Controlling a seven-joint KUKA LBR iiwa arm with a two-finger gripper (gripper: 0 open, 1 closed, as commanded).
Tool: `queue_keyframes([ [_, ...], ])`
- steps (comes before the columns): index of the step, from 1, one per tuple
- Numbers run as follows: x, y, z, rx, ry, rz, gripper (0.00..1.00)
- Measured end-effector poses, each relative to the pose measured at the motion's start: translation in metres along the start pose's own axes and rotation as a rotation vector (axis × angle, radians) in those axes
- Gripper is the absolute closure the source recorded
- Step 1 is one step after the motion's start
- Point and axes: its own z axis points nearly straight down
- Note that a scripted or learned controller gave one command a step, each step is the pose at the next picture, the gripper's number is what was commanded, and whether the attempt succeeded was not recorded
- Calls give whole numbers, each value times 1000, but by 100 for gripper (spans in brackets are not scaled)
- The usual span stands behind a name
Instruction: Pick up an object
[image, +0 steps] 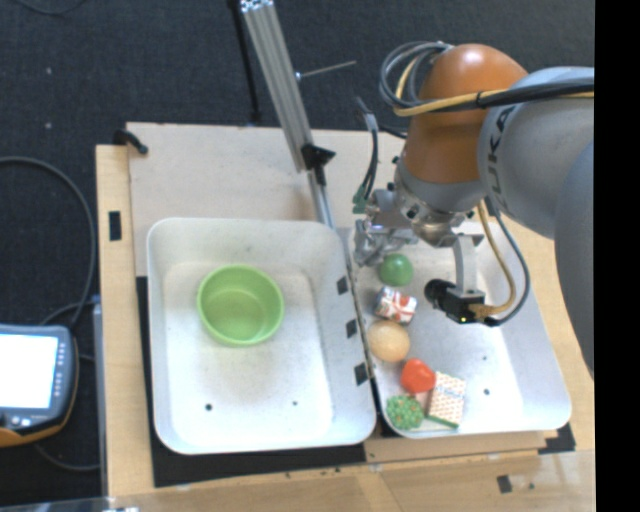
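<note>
In the camera view my gripper (377, 243) hangs over the back left corner of the right bin (510, 380), under the orange wrist band. A green ball (396, 269) lies just in front of it, close to the fingertips. Below the ball along the bin's left side sit a red and white crumpled packet (396, 305), a tan ball (388, 342), a red object (418, 376), a patterned card (447, 397) and a green knobbly piece (404, 411). Nothing shows between the fingers.
The left bin (180, 400) holds a green bowl (240, 305). A black clip-like part with a yellow cable (455, 297) hangs beside the gripper. A slanted metal rail (285, 95) rises behind the bins. A tablet (30, 375) lies at far left.
</note>
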Motion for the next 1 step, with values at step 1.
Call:
queue_keyframes([
  [1, 51, -9, -6, 0, 1, 0, 100],
])
